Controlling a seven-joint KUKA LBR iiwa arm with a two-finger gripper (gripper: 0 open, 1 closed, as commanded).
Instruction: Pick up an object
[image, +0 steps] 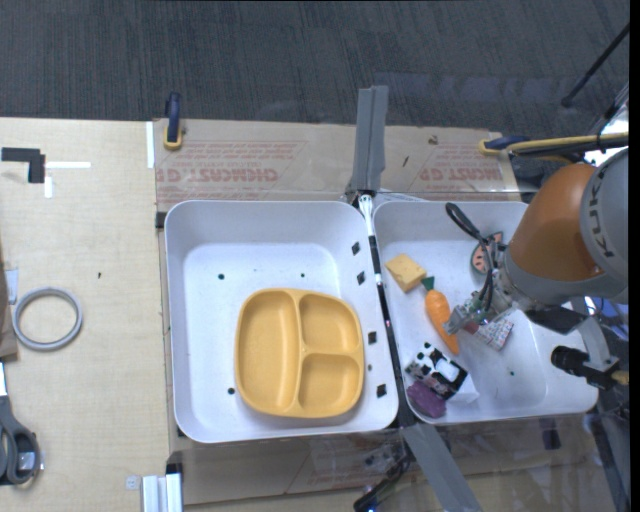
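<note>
The arm (565, 235) reached in from the right over the right bin (520, 395), its orange band sitting above the wrist. The gripper (478, 312) hung low in the middle of that bin, just right of the orange carrot-shaped toy (438, 315). Whether the jaws were open or closed could not be told; the mechanism was small and partly hidden under the wrist, and nothing could be seen between them.

The carrot toy lay flat on the bin floor with its long axis running roughly from upper left to lower right, its green leafy end pointing up toward the yellow wedge (405, 272) and its tapered orange end pointing down toward the near wall. The yellow wedge sat just above and left of it, near the divider between the bins.

A small crinkled packet (496, 331) lay just beside the gripper on its lower right. Near the front left corner of the right bin sat a black-and-white patterned item (438, 368) with a purple object (428, 402) just below it, touching or nearly so.

The left bin (200, 330) held a yellow divided plate (299, 352), three compartments facing up. On the counter (90, 400) to the left lay a grey ring (44, 318).
</note>
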